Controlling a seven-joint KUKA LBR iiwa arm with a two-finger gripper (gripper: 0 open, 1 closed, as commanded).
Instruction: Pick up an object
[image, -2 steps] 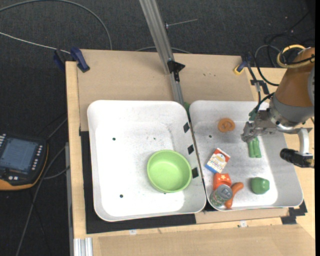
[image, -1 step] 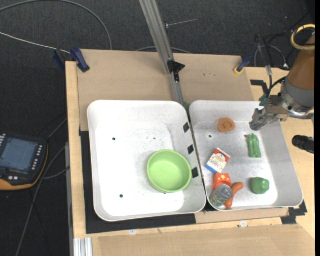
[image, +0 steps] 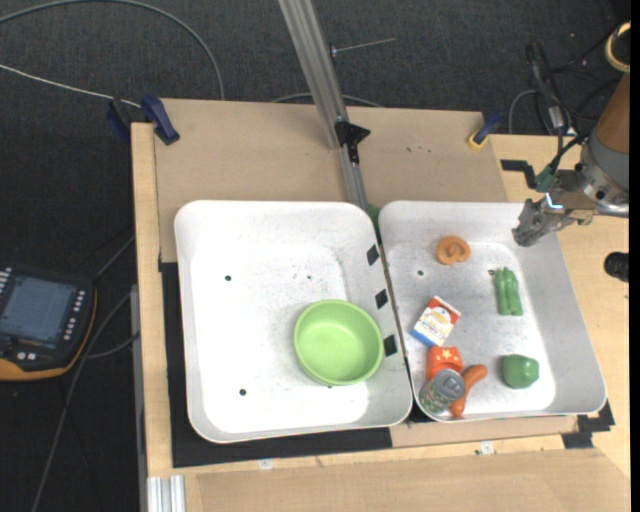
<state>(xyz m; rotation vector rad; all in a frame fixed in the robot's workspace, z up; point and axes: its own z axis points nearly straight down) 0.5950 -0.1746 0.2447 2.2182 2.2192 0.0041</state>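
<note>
In the right bin (image: 570, 330), the green pod (image: 508, 292) lies w/ its long axis running near-to-far, just right of the orange ring (image: 452, 250). Arm enters from the right, wrist angled down-left; claw (image: 528, 228) hovers over the bin's far right corner, holding nothing. Can't tell if open. Green bowl (image: 338, 342) sits in the left bin (image: 230, 250).

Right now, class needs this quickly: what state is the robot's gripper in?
Gripper: cannot be told; it hangs over the upper right corner of the right bin, with nothing seen in it.
</note>
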